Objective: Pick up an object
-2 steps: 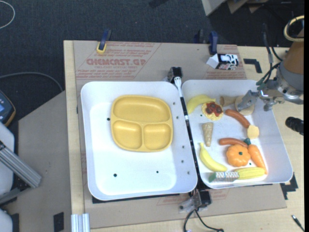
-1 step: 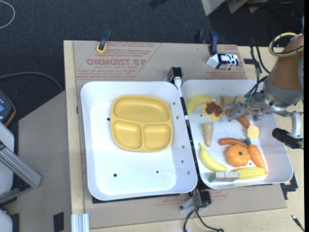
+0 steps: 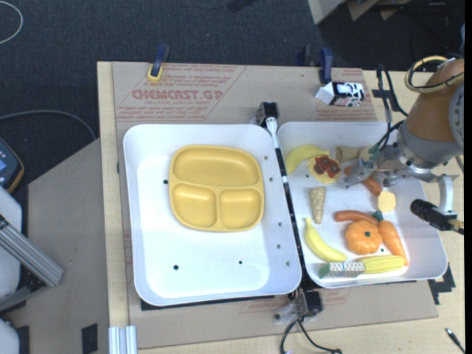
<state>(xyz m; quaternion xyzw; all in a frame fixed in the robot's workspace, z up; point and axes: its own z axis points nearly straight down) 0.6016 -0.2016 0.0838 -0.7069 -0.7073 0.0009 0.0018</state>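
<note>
Claw (image 3: 363, 174) low in the right bin (image 3: 435, 260), just above the pumpkin (image 3: 362, 238), its grip impossible to read, nothing visibly lifted, pick undone.

We see two smooth, faintly glossy white plastic bins (image 3: 147, 220), a matt yellow plastic tray (image 3: 217, 186) (three compartments), shiny plastic toy food such as the orange pumpkin (image 3: 362, 237), and a surface (image 3: 118, 109) of printed brown cardboard-like sheet.
</note>
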